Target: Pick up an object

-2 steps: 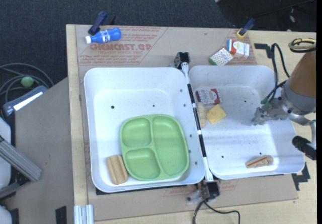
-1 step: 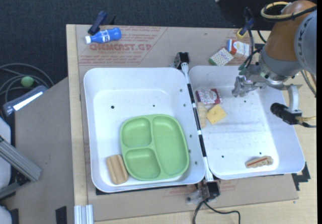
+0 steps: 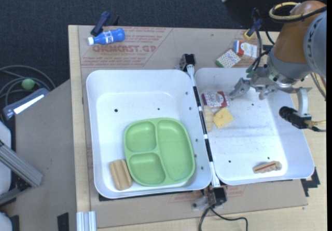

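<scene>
My gripper point(image 3: 252, 90) hangs over the back of the right bin point(image 3: 290, 173), its two fingers spread open with only bare bin floor between them. A red and white packet point(image 3: 214, 99) lies just left of it by the bin's left wall. In front of the packet sits a yellow wedge point(image 3: 223, 118). A toy hot dog point(image 3: 267, 167) lies near the front right corner of that bin. The left bin point(image 3: 104, 95) holds a green divided plate point(image 3: 157, 151) and a tan wooden block point(image 3: 120, 174) at the plate's front left.
On the bench behind the bins lie a blue and white bottle point(image 3: 106, 37), a small patterned box point(image 3: 227, 59) and a small carton point(image 3: 246, 48). The grey arm with its orange band point(image 3: 291, 32) reaches in from the upper right. A black clip point(image 3: 188, 60) sits where the bins meet.
</scene>
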